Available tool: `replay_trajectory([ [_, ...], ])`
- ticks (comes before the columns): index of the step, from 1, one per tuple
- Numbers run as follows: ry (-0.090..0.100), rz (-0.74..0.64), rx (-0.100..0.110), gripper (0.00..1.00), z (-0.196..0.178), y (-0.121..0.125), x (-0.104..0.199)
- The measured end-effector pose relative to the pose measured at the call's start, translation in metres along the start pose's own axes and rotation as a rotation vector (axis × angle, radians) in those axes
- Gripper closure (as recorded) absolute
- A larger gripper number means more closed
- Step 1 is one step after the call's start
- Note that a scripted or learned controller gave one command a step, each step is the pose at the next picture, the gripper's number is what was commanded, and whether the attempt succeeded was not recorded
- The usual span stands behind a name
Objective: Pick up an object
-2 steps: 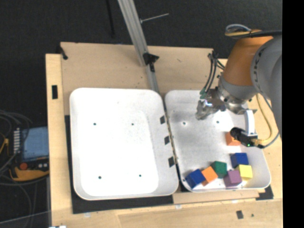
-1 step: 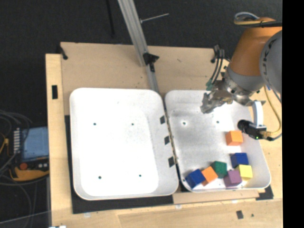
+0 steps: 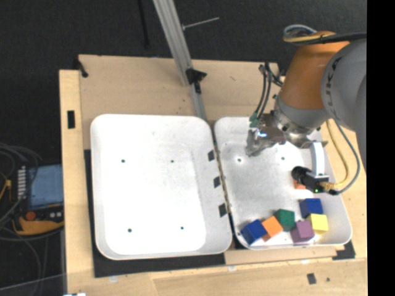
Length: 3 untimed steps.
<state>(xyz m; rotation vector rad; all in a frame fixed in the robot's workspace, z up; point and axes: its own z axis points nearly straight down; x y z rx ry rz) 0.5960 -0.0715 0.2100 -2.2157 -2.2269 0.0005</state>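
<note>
From above, the wooden surface [image 3: 136, 91] carries two shallow white plastic bins side by side. The left bin [image 3: 154, 184] lies at nine o'clock of the right bin [image 3: 247, 177]. The grey arm with its orange band [image 3: 308, 79] reaches in from three o'clock, and its pincer [image 3: 255, 142] hangs over the right bin's twelve o'clock end; whether it is spread or pressed together I cannot tell. Small foam blocks cluster at that bin's five o'clock corner, well apart from the pincer: a blue cube [image 3: 253, 230], an orange cube [image 3: 272, 226], a green block [image 3: 286, 217], a purple cube [image 3: 302, 230], a yellow cube [image 3: 319, 222] and a second blue block [image 3: 310, 207].
</note>
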Motion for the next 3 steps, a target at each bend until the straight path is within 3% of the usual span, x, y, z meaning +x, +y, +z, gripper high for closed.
replay_trajectory([
  [1, 0.001, -0.002, 0.001, 1.0, 0.004, -0.012, 0.053],
  [3, 0.002, -0.004, -0.002, 1.0, -0.025, -0.029, 0.161],
])
